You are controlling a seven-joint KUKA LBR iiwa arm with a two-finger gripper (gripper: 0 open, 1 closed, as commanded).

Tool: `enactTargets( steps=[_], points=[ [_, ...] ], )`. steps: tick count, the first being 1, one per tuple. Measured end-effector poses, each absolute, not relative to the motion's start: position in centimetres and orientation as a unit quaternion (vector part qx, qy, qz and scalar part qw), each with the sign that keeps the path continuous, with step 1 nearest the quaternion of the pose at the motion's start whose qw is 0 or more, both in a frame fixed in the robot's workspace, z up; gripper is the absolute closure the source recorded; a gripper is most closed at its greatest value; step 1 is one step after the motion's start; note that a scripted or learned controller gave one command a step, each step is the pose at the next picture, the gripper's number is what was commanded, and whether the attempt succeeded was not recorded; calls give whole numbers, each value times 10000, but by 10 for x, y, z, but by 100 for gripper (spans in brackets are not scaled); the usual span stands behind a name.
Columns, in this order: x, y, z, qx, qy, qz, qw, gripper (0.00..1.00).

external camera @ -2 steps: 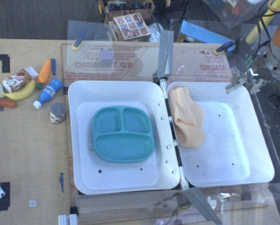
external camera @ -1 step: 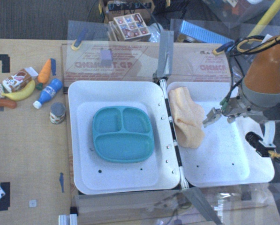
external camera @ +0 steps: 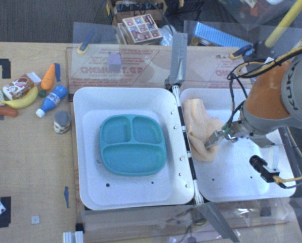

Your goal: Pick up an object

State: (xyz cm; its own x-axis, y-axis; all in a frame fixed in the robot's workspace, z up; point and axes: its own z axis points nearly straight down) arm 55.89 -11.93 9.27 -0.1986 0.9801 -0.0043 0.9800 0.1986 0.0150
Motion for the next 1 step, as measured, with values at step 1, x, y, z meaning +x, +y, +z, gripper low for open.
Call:
enactTargets(
  steps=[1],
  points=[
    [617, -105, 93, 7181, 6959, 43, 67, 0]
  ],
)
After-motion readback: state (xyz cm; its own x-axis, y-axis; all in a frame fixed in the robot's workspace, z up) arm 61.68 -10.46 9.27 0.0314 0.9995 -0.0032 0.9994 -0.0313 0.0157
